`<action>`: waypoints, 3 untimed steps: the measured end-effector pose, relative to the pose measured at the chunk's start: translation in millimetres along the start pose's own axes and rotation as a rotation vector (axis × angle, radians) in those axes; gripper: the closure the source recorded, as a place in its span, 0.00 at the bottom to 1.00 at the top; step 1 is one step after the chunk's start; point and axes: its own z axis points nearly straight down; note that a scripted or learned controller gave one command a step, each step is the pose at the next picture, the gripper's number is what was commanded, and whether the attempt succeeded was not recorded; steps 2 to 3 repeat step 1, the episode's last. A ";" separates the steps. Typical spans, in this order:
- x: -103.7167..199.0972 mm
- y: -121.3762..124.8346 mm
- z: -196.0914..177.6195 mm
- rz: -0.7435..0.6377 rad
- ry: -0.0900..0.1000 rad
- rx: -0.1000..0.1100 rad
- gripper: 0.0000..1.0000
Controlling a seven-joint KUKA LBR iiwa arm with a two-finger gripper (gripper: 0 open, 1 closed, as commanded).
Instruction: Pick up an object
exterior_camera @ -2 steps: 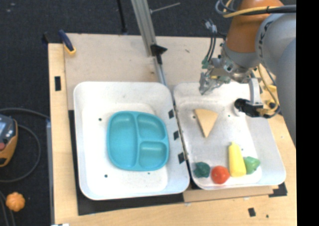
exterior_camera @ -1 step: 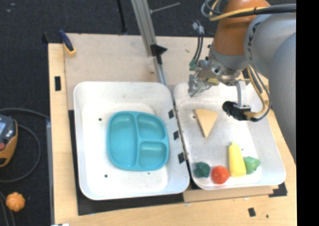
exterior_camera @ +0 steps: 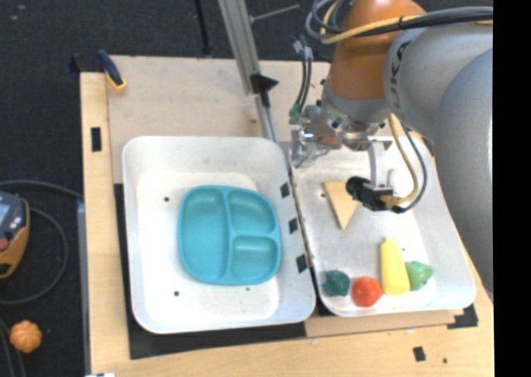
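Hovering over the right bin [exterior_camera: 448, 284], at its far left corner, the pincer [exterior_camera: 309, 148] gives you nothing to read: you cannot tell its state, nor see anything held in it. Judge the pick as not yet done. Your candidates lie in that bin: the tan wedge [exterior_camera: 340, 203] at its middle, and the yellow piece [exterior_camera: 392, 266], red ball [exterior_camera: 366, 291] and green lump [exterior_camera: 336, 282] along its near edge.

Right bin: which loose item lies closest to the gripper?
The tan wedge, lying alone in the upper part of the right bin just below the gripper. The dark green, red, yellow and light green pieces cluster along the bin's near edge.
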 end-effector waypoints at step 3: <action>51.8 -3.4 -14.8 0.000 0.000 -0.002 1.00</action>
